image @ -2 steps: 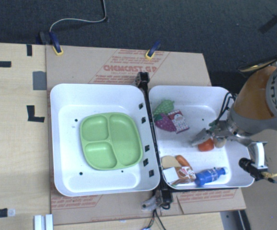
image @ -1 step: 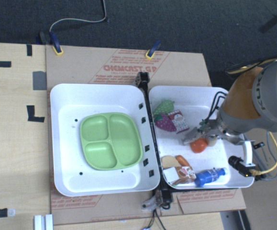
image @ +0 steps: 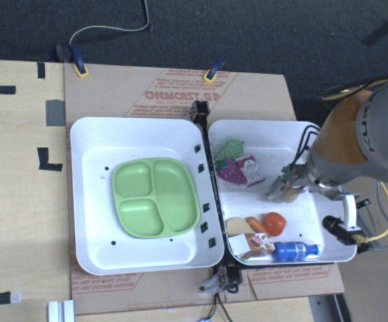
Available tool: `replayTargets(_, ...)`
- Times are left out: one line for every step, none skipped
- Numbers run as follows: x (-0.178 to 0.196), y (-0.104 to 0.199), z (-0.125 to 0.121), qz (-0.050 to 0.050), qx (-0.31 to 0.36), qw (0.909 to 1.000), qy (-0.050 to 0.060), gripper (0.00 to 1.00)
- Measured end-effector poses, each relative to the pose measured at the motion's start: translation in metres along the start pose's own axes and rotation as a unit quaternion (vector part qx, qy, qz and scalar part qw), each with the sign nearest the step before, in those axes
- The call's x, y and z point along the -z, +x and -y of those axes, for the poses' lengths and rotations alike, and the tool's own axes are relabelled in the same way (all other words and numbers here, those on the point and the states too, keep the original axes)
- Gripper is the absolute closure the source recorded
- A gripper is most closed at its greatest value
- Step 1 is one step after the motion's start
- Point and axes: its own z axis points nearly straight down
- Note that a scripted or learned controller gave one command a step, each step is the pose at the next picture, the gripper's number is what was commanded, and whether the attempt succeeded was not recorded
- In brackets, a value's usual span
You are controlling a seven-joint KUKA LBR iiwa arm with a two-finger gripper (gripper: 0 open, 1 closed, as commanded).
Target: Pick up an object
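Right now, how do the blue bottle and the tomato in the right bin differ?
The blue bottle is long and lies on its side by the bin's near wall; the tomato is round and compact. The bottle is blue with a white end; the tomato is plain red-orange. The tomato sits nearer the pincer than the bottle. Both rest loose in the right bin.

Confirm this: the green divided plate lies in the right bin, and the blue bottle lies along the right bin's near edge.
Wrong on the plate. The camera view shows the green divided plate in the left bin, not the right bin. The blue bottle does lie along the right bin's near edge.
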Motion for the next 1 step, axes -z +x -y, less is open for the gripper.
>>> replayTargets(0.0914,0.1024,-0.0118,-0.002,0.001,1.0000,0.003,1.00)
